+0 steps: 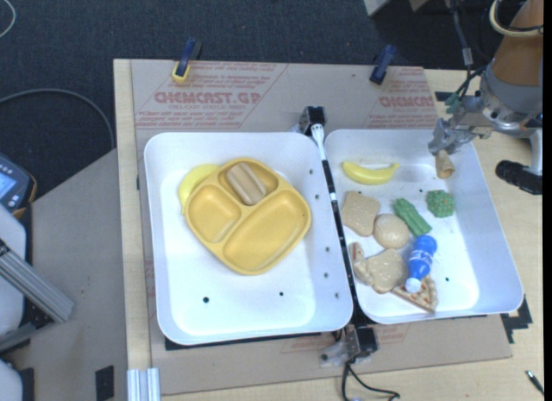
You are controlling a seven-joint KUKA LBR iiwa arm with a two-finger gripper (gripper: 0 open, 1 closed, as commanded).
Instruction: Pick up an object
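The pincer [446, 142], its finger state indiscernible, hovered at the right white bin's [492, 257] one o'clock corner above a small tan cylindrical piece [444, 165], apparently light, rigid, best gripped across its middle.

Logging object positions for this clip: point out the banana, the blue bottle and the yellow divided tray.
banana [369, 172], camera view, mid-curve
blue bottle [420, 259], camera view, body
yellow divided tray [263, 234], camera view, large compartment floor
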